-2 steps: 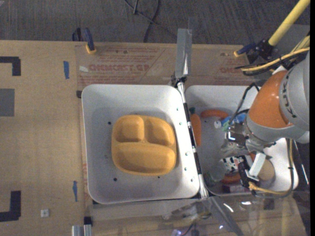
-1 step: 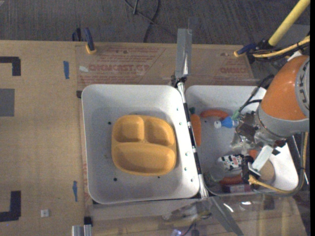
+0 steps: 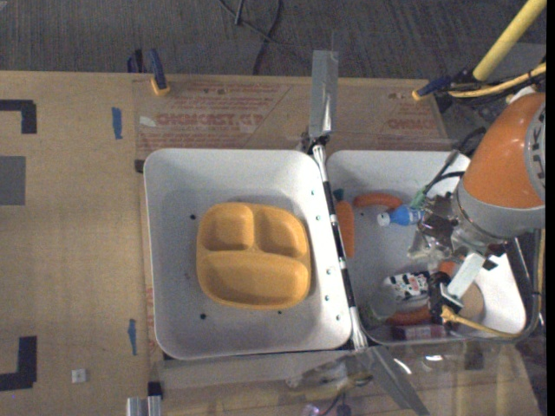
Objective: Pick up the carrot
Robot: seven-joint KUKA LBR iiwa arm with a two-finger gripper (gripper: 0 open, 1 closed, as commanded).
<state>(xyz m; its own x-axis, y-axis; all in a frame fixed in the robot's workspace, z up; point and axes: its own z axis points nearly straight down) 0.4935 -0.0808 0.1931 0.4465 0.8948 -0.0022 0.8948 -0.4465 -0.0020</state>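
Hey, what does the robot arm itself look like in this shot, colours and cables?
The arm is thick and rounded, with a glossy orange band above a grey collar. Below sits a cluttered bare-metal wrist assembly with thin dark wires. Yellow cables trail off behind it.

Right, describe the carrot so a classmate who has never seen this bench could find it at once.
Take the white bin on the view's right. Along its left wall lies the carrot, a plain orange stick running up the picture; the redder piece nearby lies crosswise.
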